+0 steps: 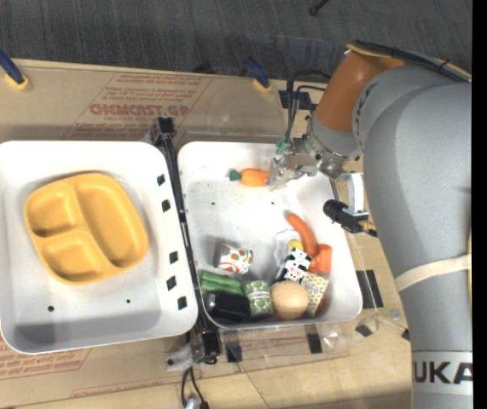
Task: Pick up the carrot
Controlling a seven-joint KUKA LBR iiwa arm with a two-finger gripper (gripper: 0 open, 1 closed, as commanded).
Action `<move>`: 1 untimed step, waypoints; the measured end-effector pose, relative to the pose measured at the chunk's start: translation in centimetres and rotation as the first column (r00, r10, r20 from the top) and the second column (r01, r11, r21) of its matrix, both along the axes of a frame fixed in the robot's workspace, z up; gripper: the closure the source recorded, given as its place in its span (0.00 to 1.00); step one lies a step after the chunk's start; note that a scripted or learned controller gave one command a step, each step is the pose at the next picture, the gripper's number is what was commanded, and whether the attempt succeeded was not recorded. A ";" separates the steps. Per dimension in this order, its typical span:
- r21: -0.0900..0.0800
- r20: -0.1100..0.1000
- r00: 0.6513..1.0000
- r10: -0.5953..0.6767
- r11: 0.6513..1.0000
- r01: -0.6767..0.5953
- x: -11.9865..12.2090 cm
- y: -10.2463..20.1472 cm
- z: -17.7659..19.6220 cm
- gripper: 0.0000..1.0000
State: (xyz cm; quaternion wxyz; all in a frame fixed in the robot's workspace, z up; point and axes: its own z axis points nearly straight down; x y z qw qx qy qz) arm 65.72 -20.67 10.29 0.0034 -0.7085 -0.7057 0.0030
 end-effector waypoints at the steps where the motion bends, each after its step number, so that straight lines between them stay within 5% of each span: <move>1: 0.000 -0.001 1.000 0.001 1.000 -0.001 0.0 0.1 -0.1 0.00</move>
